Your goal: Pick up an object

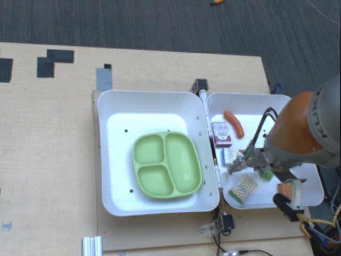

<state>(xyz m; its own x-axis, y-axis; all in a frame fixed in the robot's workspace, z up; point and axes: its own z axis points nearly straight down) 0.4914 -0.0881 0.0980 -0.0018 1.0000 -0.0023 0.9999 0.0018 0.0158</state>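
**Arm low over the right bin, four small items beneath it**

Two shallow white plastic bins sit side by side on the pale wooden desk (48, 143). The left bin (114, 111) holds one thing: a light green divided plate (167, 164) with three compartments, smooth, with rounded corners, lying flat near the bin's middle.

The right bin (250, 103) holds four small items that can be counted. One orange-red sausage-shaped toy (234, 124) lies near the far side. One small dark red and white packet (220, 133), rectangular, lies just beside the wall between the bins. Below it is one small pale, printed packet (229, 156). Nearer the front lies one flat, speckled green and cream pouch (244, 188), tilted. A bit of green (266, 173) shows under the arm; what it is cannot be told.

The arm (298, 129), with its rounded orange band and grey casing, reaches in from the right. The pincer (238, 165) sits low between the pale packet and the speckled pouch, close to both; whether it is released or clenched cannot be told, and nothing is visibly gripped.

One small orange object (219, 0) lies on the dark carpet (133, 15) beyond the desk.
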